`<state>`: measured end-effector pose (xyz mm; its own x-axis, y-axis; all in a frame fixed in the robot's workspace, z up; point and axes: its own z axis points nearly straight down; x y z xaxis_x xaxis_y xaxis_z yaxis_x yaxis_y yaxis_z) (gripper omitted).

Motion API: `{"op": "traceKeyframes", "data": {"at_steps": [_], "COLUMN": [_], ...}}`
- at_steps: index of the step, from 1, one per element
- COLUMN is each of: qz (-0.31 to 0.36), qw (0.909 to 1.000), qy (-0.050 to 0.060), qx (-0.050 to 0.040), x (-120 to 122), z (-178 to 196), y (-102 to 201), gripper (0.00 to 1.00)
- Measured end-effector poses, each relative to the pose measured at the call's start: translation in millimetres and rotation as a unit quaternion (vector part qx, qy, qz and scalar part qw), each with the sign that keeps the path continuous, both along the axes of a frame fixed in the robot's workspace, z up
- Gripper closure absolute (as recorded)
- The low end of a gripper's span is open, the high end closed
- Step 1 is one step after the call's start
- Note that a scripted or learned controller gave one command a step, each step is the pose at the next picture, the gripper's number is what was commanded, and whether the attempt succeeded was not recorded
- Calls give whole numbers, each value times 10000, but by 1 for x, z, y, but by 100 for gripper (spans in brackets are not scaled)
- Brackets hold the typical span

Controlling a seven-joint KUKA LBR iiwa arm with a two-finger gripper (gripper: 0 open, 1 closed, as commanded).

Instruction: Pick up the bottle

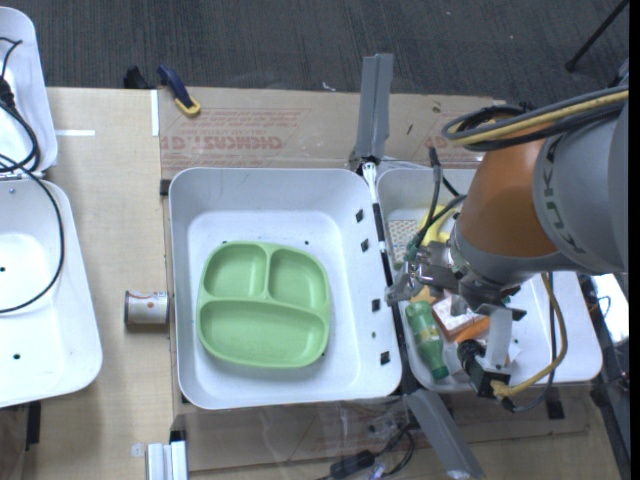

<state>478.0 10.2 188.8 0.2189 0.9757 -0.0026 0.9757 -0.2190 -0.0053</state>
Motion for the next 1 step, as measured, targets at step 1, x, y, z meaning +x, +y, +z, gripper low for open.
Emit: {"op": "traceKeyframes", "data": {"at_steps": [1], "qz": [353], "qw": [9994], "qy": [1], "qx": [2], "x": [0], "z": [0], "y": [-88], "gripper": [0]}}
